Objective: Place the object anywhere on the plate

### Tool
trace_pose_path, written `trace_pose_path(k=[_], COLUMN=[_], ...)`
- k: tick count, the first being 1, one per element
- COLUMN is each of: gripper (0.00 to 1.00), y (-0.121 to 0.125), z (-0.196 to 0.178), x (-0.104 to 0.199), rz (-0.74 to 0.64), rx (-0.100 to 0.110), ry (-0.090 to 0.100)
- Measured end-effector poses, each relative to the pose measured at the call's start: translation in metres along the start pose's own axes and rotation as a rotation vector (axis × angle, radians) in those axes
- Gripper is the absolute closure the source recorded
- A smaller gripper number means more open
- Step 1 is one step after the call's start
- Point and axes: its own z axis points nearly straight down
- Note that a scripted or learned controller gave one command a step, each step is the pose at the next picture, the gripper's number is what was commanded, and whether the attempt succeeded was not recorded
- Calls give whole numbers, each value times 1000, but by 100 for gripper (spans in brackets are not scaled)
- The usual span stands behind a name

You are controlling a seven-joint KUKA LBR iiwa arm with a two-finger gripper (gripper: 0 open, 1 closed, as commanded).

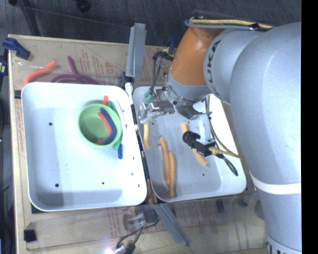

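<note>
- The green plate (98, 125) sat in the left white bin (58, 179), left of centre in the frame, with red and blue curved pieces (107, 121) lying on it.
- The jaws (151, 108) hung over the upper left corner of the right bin (222, 180); I could not tell their state.
- Orange stick-like objects (169, 168) lay on the right bin's floor, below the jaws.
- The grey arm (254, 89) filled the frame's right side above the desk (95, 67).
</note>
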Motion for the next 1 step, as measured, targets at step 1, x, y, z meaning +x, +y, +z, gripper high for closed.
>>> trace_pose_path(k=[1], gripper=[0], y=[0], z=[0], x=[0], rz=[0], rx=[0], ry=[0])
